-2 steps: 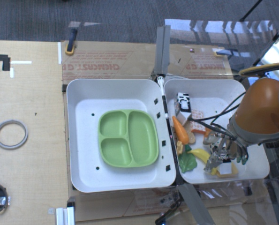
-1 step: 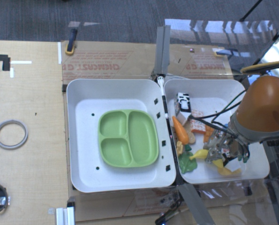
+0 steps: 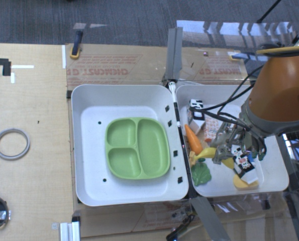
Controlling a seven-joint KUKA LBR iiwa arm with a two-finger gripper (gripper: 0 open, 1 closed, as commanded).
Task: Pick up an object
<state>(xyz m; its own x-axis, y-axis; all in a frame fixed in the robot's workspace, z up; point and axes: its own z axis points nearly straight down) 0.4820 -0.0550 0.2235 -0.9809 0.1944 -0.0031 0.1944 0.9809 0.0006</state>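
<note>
Seemingly mid-task, the gripper (image 3: 223,153) is down among the right bin's (image 3: 272,185) toys near the banana (image 3: 205,153), nothing visibly lifted; jaw state untellable

The light is bright and even, coming from above. The two shallow white plastic bins (image 3: 84,149) shine pale, and their walls cast only soft grey shadows inside. The green plastic plate with three parts (image 3: 137,148) has a thin dark shadow along its near edge. At the far right, a shiny clear sheet (image 3: 239,34) shows blue and white glare. The big orange and grey robot arm (image 3: 280,92) looks a bit blurry. The small toys under it are hard to make out.
</note>
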